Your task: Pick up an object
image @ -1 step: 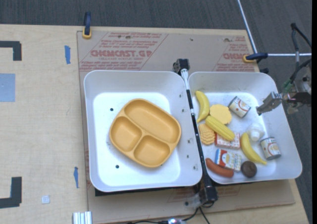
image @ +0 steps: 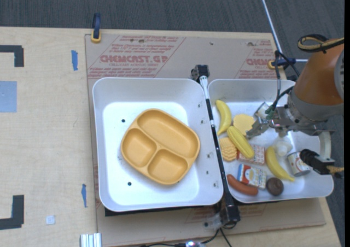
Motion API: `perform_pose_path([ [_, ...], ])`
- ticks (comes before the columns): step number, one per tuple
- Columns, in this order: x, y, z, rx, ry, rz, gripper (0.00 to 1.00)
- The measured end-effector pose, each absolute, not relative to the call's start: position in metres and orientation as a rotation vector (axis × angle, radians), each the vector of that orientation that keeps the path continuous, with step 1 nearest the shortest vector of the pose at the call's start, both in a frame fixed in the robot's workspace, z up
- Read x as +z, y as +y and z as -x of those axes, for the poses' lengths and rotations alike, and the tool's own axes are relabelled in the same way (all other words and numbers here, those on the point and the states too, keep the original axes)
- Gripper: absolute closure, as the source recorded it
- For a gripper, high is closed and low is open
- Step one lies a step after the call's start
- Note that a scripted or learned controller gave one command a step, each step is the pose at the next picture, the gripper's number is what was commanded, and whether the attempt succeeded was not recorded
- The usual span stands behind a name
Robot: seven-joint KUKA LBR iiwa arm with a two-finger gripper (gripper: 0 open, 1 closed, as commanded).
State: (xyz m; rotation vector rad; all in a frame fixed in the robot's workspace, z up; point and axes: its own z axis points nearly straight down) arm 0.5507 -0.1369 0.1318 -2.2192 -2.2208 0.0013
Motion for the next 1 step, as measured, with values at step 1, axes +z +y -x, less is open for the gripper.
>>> perform_pose_path([
  [1,0.0868,-0.1012,-0.5644,0.001,-2.224,2.229,0.00],
])
